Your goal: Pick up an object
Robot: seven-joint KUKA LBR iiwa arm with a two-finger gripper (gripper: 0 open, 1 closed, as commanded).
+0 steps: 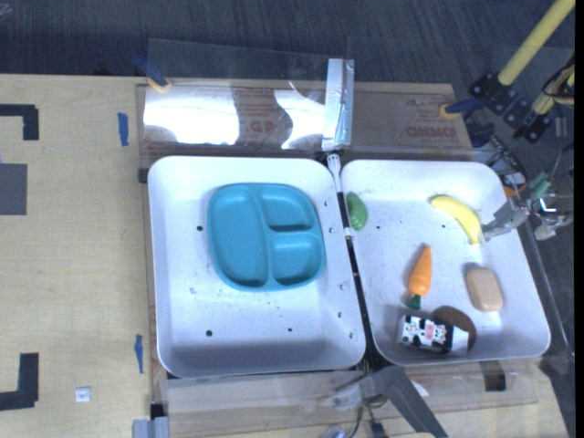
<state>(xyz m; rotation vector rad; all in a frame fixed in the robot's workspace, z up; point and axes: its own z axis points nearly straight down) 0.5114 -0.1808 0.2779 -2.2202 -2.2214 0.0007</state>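
The right bin [392, 336] holds several small objects. A yellow banana [457, 215] lies near its far right side. An orange carrot [420, 271] with a green top lies in the middle. To its right rests a beige oval bread roll [484, 289]. A black-and-white cow-patterned carton [426, 334] lies at the front, with a brown rounded piece [455, 318] touching its far right side. A small green piece [356, 212] sits by the bin's left wall.
The left bin [173, 327] holds a blue divided plate [266, 234]. A clear panel [237, 103] stands behind the bins. A yellow pole [538, 30], cables and a grey clamp [504, 217] crowd the right bin's far right rim.
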